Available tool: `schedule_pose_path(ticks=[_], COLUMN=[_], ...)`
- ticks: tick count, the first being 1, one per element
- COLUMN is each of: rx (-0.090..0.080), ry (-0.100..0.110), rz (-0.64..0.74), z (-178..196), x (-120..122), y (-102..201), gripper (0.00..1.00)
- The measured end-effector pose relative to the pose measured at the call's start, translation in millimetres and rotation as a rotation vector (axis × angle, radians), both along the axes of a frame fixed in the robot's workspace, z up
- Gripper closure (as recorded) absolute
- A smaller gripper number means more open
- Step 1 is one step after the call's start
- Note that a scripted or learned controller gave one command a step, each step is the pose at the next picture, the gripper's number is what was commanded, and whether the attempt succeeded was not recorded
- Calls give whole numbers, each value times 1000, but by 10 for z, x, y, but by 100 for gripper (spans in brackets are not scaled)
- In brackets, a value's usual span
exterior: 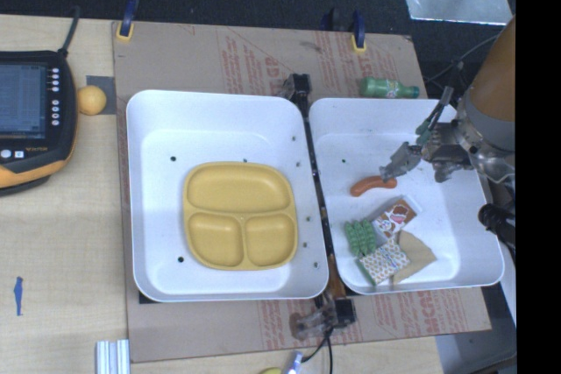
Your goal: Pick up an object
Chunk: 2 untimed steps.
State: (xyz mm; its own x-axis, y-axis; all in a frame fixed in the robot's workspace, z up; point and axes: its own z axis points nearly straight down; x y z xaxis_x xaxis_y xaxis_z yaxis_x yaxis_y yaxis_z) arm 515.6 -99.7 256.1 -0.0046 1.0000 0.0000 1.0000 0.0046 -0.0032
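Observation:
The right bin (456,276) holds an orange carrot-shaped toy (370,186), a green ridged piece (358,236), a small printed packet (396,218), a patterned square (384,263) and a tan wedge (419,254). My gripper (399,165) reaches in from the right, low over the bin, just above the right end of the orange toy. Nothing can be seen held in it.
In the left bin (149,144) lies a yellow divided plate (238,215). A green bottle (390,88) lies on the cardboard behind the right bin. A control pendant (31,123) and a yellow ball (91,99) sit at the far left.

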Motion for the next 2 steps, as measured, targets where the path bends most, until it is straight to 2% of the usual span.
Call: schedule_pose_path(ticks=[1,2], rx=[0,-6], ry=[-2,-14], rz=[1,0], z=[-1332,-1593], x=[-55,715], y=[26,-25], gripper=[0,0])
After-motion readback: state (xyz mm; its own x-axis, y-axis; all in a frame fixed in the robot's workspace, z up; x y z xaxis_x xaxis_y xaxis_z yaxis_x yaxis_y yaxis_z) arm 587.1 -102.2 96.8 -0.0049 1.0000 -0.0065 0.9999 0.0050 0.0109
